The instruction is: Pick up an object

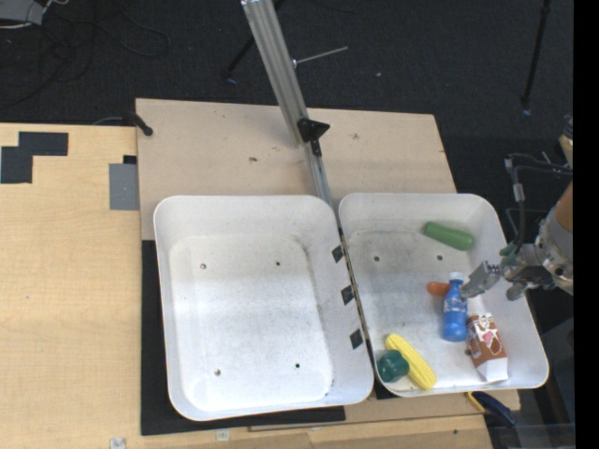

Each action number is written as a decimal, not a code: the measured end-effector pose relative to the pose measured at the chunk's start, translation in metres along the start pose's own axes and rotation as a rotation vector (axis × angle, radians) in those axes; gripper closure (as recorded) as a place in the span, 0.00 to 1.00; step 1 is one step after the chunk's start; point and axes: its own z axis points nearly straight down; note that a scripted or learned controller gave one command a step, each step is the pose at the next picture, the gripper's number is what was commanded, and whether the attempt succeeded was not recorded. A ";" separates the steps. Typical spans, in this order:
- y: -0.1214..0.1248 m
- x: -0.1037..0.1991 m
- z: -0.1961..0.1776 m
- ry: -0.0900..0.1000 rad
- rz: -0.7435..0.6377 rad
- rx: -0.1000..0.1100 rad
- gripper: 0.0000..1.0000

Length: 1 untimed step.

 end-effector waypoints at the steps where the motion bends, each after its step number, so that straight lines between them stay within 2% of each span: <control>1: 0.000 0.000 0.000 0.000 0.002 0.000 0.00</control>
